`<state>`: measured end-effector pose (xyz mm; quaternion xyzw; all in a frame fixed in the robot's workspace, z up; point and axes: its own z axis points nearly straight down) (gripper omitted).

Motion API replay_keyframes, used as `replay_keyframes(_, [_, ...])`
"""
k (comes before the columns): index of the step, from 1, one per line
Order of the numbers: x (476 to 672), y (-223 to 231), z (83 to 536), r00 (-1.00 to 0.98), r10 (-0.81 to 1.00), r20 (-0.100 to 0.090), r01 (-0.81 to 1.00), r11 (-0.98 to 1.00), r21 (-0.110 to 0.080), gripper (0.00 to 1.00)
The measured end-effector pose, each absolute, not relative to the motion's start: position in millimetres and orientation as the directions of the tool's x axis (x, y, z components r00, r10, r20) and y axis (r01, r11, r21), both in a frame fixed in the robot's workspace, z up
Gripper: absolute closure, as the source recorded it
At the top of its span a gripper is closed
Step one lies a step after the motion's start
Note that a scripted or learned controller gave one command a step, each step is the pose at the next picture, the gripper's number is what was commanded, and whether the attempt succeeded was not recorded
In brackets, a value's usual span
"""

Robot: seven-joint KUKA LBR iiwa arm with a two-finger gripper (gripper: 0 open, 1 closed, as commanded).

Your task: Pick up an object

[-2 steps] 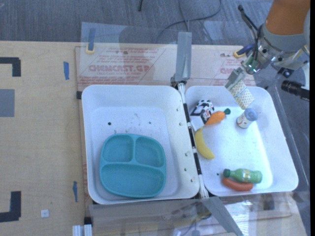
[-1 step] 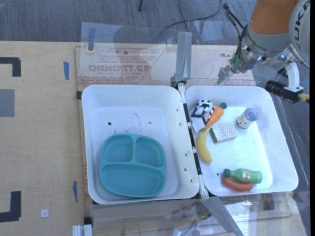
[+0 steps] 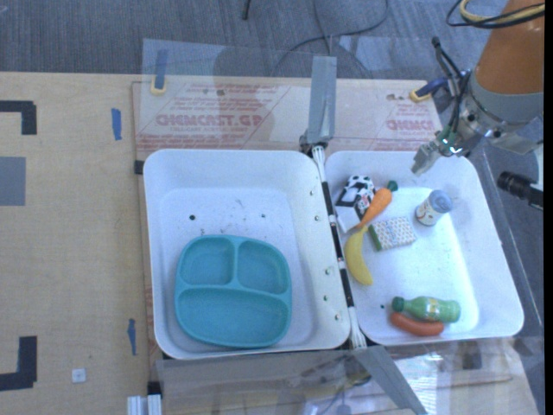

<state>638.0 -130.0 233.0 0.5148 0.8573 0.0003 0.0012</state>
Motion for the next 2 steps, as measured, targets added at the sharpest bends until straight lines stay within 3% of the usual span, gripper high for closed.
replay_keyframes(1, [639.4, -131.0, 245.1, -0.469, 0.883, -0.007, 0.883, 0.470, 0.007, 1.00])
replay_keyframes(2, [668.0, -70.2, 232.6, -0.451, 0.893, -0.004, 0.893, 0.451, 0.005, 1.00])
